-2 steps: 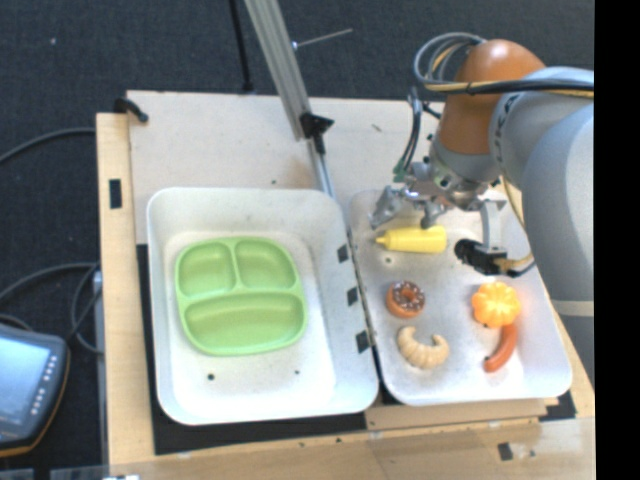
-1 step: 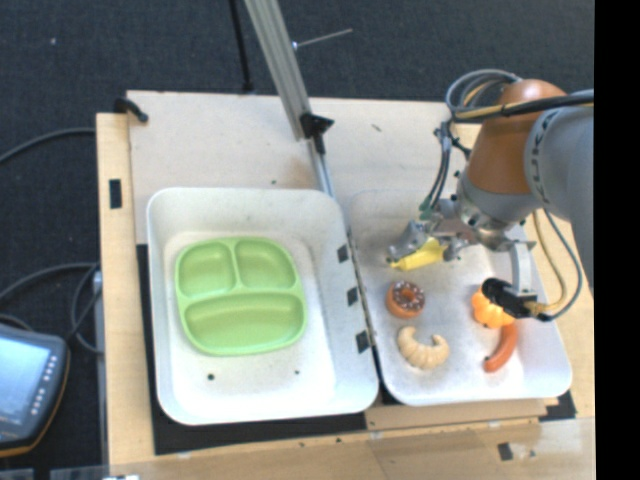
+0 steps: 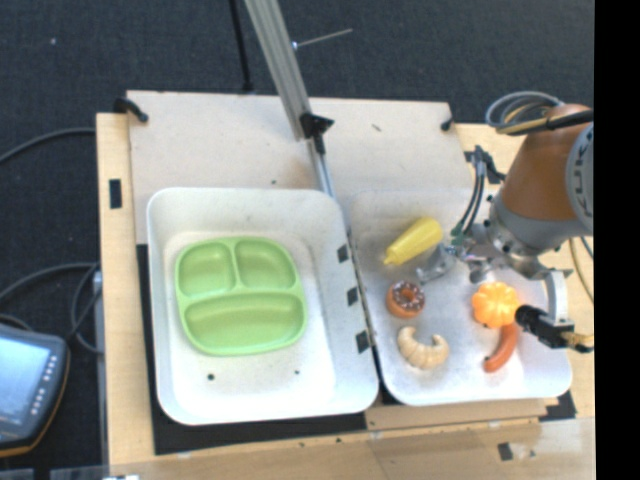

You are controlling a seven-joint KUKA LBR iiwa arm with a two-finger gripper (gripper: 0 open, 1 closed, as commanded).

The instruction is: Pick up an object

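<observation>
The right bin (image 3: 540,373) holds a yellow corn-like piece (image 3: 412,240), a brown frosted donut (image 3: 406,298), a beige croissant (image 3: 424,349), an orange pepper (image 3: 494,304) and a red chili (image 3: 501,348). My gripper (image 3: 441,262) reaches in from the right and hangs low over the bin, just right of the yellow piece's lower end and above the donut. Nothing shows between its tips. The grey and orange arm (image 3: 545,183) hides the bin's far right corner.
The left bin (image 3: 170,218) holds a green divided plate (image 3: 240,294). A metal pole (image 3: 285,58) slants down to the bench between the bins. Cables loop near the arm at the right edge, and a pendant lies at the lower left.
</observation>
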